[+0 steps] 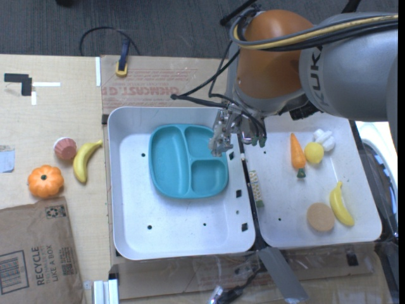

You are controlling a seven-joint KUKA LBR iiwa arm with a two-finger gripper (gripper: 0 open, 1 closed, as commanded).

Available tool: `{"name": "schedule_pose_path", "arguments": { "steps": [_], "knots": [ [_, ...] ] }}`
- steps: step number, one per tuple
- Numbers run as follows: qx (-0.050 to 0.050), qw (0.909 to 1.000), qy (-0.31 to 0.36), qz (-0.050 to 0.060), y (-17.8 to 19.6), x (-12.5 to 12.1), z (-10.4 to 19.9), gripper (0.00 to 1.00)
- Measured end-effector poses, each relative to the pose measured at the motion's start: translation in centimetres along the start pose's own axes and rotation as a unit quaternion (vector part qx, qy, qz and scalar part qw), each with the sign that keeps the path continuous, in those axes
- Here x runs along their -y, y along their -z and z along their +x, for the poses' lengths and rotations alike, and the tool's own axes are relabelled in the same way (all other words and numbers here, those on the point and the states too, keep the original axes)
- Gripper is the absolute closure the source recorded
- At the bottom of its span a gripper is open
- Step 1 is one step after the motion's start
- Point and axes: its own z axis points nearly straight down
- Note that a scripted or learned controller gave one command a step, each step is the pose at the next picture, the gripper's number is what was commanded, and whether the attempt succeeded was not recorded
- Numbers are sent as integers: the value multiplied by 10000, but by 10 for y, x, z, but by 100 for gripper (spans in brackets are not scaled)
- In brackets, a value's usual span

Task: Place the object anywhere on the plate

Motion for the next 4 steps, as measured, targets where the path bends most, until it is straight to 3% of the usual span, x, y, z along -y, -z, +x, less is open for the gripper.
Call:
{"name": "schedule_pose_path", "arguments": {
  "steps": [1,4],
  "knots": [
    [12,9993,378,-2,-7,17,-32,100],
    [81,9995,318,-29,23,18,-36,100]
  ]
}}
